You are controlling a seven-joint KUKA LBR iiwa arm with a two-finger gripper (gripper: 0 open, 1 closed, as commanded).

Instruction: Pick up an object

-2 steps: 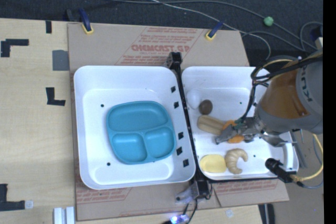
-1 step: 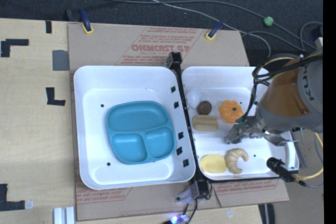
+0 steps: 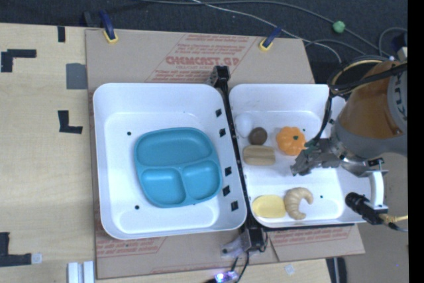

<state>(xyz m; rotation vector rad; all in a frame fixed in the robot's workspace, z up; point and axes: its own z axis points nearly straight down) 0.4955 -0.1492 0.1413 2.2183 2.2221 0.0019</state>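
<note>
Bench [image 3: 40,162]; two white bins [image 3: 112,109]

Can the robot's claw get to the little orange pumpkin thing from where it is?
Probably yes. The gripper hovers just right of and below the small orange pumpkin-shaped toy in the right white bin. Nothing lies between them, though the tan oblong block sits close on the toy's left.

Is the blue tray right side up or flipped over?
Right side up: the blue tray shows its three hollow compartments facing upward in the left bin.

We hold one fixed view: high above the surface [image 3: 40,142], slanted downward, framing both bins, left bin [image 3: 112,109] and right bin [image 3: 278,95].
</note>
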